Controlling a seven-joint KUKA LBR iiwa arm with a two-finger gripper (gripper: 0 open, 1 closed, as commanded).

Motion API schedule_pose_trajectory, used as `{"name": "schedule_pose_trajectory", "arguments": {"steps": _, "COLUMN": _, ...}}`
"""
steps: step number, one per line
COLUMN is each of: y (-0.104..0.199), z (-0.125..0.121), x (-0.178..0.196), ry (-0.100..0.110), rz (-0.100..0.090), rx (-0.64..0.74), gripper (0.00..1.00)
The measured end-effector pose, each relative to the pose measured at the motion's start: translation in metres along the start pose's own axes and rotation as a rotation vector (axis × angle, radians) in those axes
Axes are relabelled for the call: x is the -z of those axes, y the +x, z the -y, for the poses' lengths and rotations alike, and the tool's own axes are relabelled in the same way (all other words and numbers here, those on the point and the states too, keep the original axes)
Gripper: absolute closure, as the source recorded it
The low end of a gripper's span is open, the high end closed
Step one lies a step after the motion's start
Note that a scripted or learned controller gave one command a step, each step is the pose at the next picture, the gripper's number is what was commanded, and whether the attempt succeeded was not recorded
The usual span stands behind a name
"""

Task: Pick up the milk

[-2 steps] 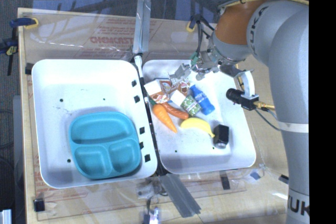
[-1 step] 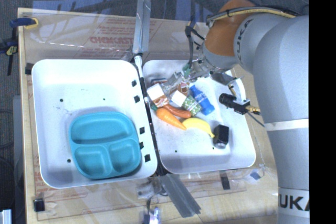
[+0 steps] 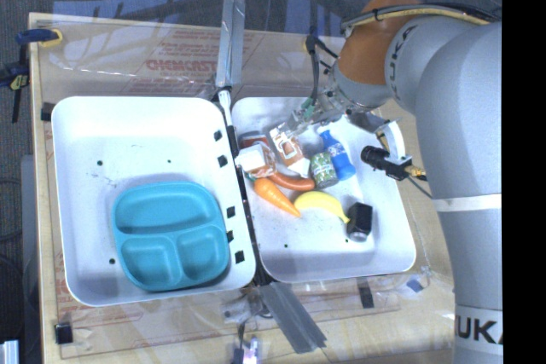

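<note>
The milk (image 3: pixel 286 144) looks to be the small white carton with orange-brown print, lying tilted at the back left of the right bin (image 3: pixel 388 247). My gripper (image 3: pixel 304 113) hangs over the bin's back edge, just up and right of the carton's top end. It is very close to the carton or touching it. The wrist and the orange band (image 3: pixel 375 43) hide the gripper's upper part.
Crowded around the milk are a white block (image 3: pixel 250 158), a blue bottle (image 3: pixel 335 153), a green can (image 3: pixel 322 170), a sausage (image 3: pixel 288 181), a carrot (image 3: pixel 275 195), a banana (image 3: pixel 320 202) and a black object (image 3: pixel 360 220). A blue compartment tray (image 3: pixel 171 234) lies in the left bin (image 3: pixel 85 141).
</note>
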State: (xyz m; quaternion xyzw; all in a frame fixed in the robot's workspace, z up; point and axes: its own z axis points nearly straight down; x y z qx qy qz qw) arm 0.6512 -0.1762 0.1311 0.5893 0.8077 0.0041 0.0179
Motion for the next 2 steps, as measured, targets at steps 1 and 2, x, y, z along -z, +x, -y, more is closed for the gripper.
{"name": "schedule_pose_trajectory", "arguments": {"steps": 1, "y": 0.001, "z": 0.001, "x": -0.003, "ry": 0.004, "rz": -0.002, "rx": 0.0, "gripper": 0.0}}
{"name": "schedule_pose_trajectory", "arguments": {"steps": 2, "y": -0.009, "z": 0.004, "x": -0.023, "ry": 0.002, "rz": -0.006, "rx": -0.014, "gripper": 0.0}}
